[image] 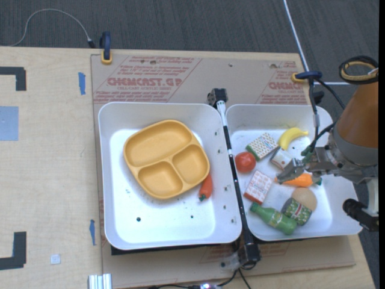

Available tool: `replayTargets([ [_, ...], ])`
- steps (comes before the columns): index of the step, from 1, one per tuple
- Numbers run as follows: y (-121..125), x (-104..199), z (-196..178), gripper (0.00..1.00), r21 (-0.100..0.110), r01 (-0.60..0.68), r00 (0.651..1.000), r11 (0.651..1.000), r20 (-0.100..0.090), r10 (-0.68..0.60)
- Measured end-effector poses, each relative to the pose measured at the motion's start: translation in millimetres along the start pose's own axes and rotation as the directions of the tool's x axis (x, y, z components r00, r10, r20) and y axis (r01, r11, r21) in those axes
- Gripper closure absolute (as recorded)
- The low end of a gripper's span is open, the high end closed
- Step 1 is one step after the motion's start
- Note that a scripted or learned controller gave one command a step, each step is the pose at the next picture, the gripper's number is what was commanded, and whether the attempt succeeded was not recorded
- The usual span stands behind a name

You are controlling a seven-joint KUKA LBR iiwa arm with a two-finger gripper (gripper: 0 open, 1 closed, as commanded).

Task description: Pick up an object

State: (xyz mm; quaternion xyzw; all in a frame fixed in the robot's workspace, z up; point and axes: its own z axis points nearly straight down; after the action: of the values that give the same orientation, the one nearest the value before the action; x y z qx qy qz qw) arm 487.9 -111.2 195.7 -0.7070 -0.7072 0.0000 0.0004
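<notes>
The right bin (337,221) holds several small items: a red tomato (245,161), a yellow banana (292,136), a patterned box (261,145), a red and white carton (258,186), a green bottle (272,217), a green can (296,212), a tan round piece (305,197) and an orange carrot (302,180). My gripper (293,170) is low in this bin, right over the carrot's left end and beside a small grey box (278,158). Whether anything is held is unclear from this angle.
The left bin (120,221) carries a yellow divided plate (162,158) and a red-orange pepper (206,187) beside it. The grey and orange arm (361,131) covers the right bin's right side. Cables (316,110) hang over that bin's far edge.
</notes>
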Motion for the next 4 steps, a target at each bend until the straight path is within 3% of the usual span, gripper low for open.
replayTargets([
  [1,21.0,14.0,97.7,0.00,-0.010,-0.001,1.000,1.000,0.001,0.001],
  [2,21.3,15.2,87.9,1.00,-0.011,0.000,1.000,1.000,-0.001,0.000],
  [3,-8.0,115.4,11.0,1.00,-0.002,0.001,1.000,1.000,-0.001,-0.001],
  [4,-8.1,114.7,11.1,0.00,-0.002,0.000,1.000,1.000,0.000,0.000],
])
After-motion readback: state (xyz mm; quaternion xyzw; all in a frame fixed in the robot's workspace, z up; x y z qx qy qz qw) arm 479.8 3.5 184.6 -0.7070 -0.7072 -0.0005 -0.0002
